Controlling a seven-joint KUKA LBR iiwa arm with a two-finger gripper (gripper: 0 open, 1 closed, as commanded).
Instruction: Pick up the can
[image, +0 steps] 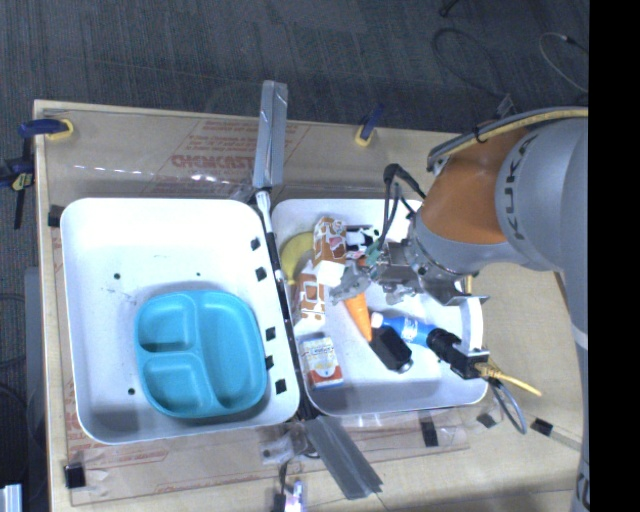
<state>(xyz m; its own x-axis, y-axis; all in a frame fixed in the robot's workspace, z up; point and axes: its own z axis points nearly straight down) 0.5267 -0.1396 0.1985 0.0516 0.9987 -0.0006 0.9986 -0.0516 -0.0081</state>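
Can (392, 351), dark and tipped on its side, is spotted at lower right of centre in the right bin (400, 396), beside the orange carrot (358, 312), with the gripper (366, 268) poised just above, its grip impossible to judge.

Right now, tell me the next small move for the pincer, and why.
Probably shift the pincer toward the view's bottom, over the dark cylinder, which I take to be the can, though I can't be sure. The pincer hangs by the carton and the carrot, not over the cylinder.
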